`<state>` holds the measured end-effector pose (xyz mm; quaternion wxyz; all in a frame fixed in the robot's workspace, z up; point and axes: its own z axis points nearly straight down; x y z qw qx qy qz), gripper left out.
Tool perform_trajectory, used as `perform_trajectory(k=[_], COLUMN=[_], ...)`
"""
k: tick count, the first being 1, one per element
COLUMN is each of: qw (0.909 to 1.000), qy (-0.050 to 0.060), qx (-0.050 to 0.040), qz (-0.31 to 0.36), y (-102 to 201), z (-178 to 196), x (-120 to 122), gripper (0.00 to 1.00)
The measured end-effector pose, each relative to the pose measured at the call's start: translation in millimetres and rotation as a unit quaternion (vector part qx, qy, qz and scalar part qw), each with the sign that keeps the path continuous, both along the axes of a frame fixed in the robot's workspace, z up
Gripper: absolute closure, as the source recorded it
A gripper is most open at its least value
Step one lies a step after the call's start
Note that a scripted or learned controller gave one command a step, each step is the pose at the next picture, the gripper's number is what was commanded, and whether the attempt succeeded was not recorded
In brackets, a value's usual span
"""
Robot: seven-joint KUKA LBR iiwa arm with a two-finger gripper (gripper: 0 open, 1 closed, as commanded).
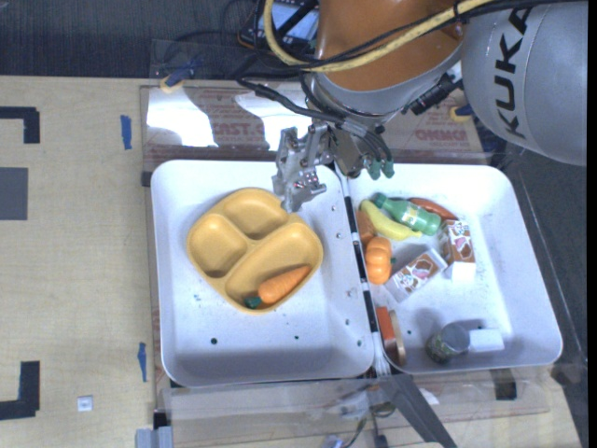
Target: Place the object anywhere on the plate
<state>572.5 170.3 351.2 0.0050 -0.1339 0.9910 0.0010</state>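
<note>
Orange band of the arm [392, 26]: glossy, rounded, topmost in view and closest to the lens, with grey housing to its right and yellow and black cables looping over it.

Left bin [187, 343]: shallow white plastic, rounded corners, a few dark specks on its floor. Holds the plate [233, 236], a mustard-yellow moulded dish in three compartments, smooth and matte. In the plate's lower-right compartment lies the toy carrot [283, 286], orange, tapered, green stub at its lower-left end.

Right bin [522, 250]: same make, touching the left bin along the middle wall. Contents, roughly by size: green bottle [410, 215] lying on a yellow banana [384, 224]; small orange fruit [378, 261], rounded; two printed cartons, one red-brown and white [415, 275], one by the right side [459, 243]; dark grey round can [450, 341] beside a white block [486, 340]; a slim reddish piece [390, 329] near the middle wall, possibly a sausage, too small to be sure.

Gripper [300, 187]: metal, above the plate's upper rim, fingers apart, nothing between them.
</note>
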Motion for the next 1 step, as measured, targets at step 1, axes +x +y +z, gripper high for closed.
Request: perform_trajectory(k=[1], qw=[1.0], qy=[0.0], qx=[0.0], qz=[0.0], y=[0.0], z=[-0.1], x=[0.0], gripper=[0.0])
